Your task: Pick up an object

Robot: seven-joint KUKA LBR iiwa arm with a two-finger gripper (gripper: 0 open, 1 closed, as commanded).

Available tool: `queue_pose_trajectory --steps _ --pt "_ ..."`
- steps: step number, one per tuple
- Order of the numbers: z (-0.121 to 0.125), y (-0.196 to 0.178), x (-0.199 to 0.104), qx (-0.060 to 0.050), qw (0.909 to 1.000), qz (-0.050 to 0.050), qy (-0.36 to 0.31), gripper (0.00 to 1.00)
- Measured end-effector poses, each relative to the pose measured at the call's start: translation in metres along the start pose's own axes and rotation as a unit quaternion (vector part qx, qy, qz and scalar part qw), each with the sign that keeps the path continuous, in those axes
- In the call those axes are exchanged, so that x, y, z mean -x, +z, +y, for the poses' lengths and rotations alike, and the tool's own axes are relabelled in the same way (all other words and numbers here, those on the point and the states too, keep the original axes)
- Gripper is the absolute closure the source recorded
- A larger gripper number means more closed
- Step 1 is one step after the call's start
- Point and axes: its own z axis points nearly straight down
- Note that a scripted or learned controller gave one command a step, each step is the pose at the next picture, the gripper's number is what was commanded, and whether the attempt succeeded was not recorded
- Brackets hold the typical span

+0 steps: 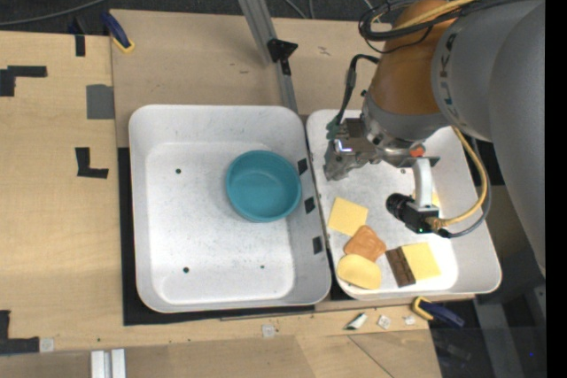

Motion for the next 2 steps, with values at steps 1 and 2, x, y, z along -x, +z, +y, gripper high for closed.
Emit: queue_pose_trajectory --steps 1,2 --pt "-0.007 0.001 -0.047 0.000 1.0000 0.000 -0.001 1.00" --pt "-0.021 0.003 -0.104 0.000 1.0000 0.000 -0.001 1.00"
